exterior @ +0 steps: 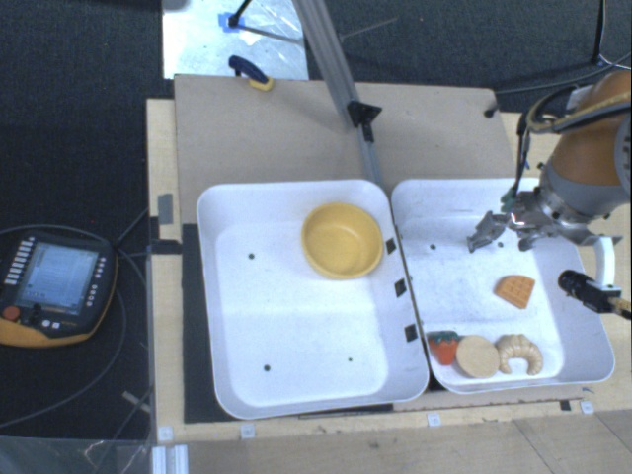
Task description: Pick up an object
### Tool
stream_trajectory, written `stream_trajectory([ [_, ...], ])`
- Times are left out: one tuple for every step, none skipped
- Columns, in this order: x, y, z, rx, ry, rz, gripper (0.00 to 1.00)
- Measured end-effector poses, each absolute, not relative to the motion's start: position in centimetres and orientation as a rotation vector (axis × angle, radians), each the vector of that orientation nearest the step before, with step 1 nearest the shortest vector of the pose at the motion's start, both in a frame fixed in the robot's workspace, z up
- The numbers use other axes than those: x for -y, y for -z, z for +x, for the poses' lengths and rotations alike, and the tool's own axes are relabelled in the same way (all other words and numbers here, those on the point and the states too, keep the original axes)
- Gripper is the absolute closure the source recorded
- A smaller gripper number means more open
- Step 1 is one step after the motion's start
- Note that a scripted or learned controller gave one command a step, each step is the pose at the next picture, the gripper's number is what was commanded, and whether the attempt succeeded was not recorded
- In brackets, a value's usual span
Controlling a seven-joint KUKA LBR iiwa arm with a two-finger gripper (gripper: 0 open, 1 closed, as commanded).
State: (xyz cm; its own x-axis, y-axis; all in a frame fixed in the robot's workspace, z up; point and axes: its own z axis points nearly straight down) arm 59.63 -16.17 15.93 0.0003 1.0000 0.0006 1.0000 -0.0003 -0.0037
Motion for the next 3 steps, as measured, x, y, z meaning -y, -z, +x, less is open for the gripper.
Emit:
stream_trajectory([
  [15.5, -10.4, 58.8, 2.220, -0.003, -2.219, 0.00],
  [15.6, -11.7, 59.0, 2.223, 0.002, -2.222, 1.00],
  [16.2, -17.0, 58.3, 2.224, 0.004, -2.225, 1.00],
])
